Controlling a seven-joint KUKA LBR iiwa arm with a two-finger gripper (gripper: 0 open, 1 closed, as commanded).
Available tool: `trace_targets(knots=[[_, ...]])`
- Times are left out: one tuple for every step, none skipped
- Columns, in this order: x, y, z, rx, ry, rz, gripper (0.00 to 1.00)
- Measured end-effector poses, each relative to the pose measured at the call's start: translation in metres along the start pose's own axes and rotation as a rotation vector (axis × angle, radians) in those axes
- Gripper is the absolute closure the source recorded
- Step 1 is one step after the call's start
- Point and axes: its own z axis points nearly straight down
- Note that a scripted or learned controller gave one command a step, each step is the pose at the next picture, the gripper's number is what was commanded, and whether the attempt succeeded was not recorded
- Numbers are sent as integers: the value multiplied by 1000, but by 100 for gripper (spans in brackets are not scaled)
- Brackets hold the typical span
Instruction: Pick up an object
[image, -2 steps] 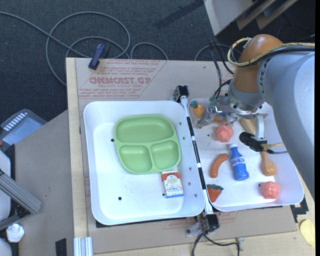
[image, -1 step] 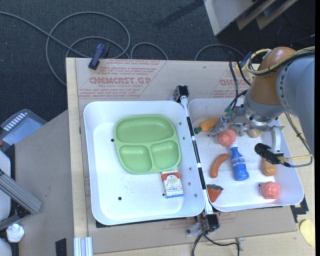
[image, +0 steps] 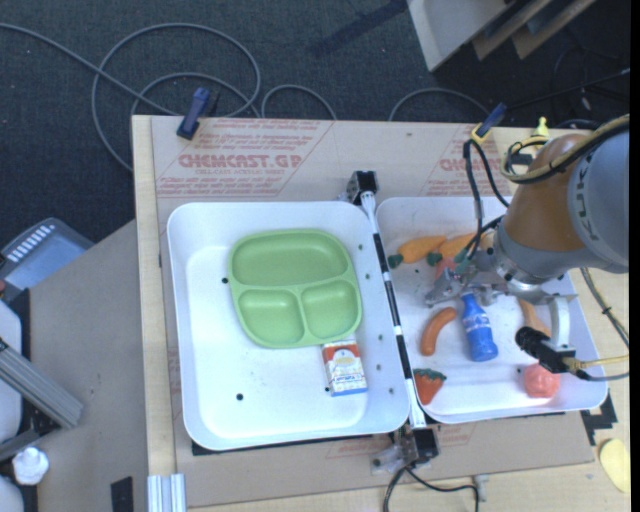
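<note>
The right bin (image: 500, 408) holds several small items. A blue bottle (image: 480, 335) with a white cap lies near its middle, and an orange sausage-shaped piece (image: 437, 329) lies just to its left. At the back are orange carrot-like pieces (image: 422, 248). A red strawberry (image: 429, 385) sits at the front left corner and a pink lump (image: 541, 381) at the front right. My gripper (image: 462, 285) is low in this bin, right over the capped end of the blue bottle. The wrist and arm hide what lies to its right.
The left bin (image: 200, 330) holds a green divided plate (image: 295, 285) and a small red and white box (image: 345, 368) in front of it. A black-clipped divider (image: 385, 300) separates the bins. Cables trail along the right bin's right side.
</note>
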Motion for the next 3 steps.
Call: trace_targets(knots=[[1,-47,0,0,0,0,0],[1,-46,-10,-2,-1,1,100],[46,3,-101,-3,-1,-2,100]])
